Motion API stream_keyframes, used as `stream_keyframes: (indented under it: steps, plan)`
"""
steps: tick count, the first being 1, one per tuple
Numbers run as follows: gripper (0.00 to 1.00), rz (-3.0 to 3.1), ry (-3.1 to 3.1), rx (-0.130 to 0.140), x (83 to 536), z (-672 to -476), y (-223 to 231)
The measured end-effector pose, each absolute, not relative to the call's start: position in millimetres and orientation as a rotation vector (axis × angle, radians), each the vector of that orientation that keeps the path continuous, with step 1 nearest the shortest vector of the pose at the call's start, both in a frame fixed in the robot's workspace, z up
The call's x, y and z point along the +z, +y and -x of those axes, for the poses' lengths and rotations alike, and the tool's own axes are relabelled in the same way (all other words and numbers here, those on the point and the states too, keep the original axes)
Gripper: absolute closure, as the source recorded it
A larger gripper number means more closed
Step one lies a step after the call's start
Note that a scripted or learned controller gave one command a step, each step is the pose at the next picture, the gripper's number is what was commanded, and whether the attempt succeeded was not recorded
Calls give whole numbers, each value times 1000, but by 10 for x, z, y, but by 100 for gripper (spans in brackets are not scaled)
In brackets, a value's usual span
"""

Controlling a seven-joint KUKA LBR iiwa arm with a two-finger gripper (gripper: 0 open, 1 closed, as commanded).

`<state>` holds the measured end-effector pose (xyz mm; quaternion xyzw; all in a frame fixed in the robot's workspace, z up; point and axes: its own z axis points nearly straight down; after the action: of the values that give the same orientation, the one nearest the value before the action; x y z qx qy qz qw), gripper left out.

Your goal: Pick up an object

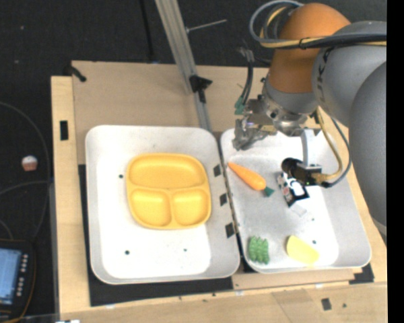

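Now, stage: early. Nothing is lifted, and every loose thing lies on a bin floor.
Gripper: the gripper sits low over the far left corner of the right bin, just beside the wall it shares with the left bin.
Grip: too small and shadowed to tell whether it is parted or closed; nothing shows held in it.
Nearest candidate: an orange carrot with a green stub end lies slantwise in the right bin, near the gripper but apart from it, on the camera's side.
Other candidates: a small knobbly green piece and a pale yellow rounded piece lie at the near edge of the right bin, well apart from the gripper.
Left bin: a yellow tray with three compartments lies flat in the middle.
Done: by my reading, only the reach into the bin.
Left: settle over one thing, probably the carrot as the closest, close on it, and raise it off the floor.
Writing: none can be read on the toys, tray or bins. A small lit screen at the lower left, off the bench, shows blue lines too fine to read.
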<state>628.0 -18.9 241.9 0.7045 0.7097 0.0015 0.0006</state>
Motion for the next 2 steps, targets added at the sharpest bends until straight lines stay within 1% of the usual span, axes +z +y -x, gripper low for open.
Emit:
stream_keyframes:
  steps: [1,2]
  plan:
    - [100,-2213,2228,2,2341,-6525,285]
    - [100,-2212,2230,5,2451,-6655,873]
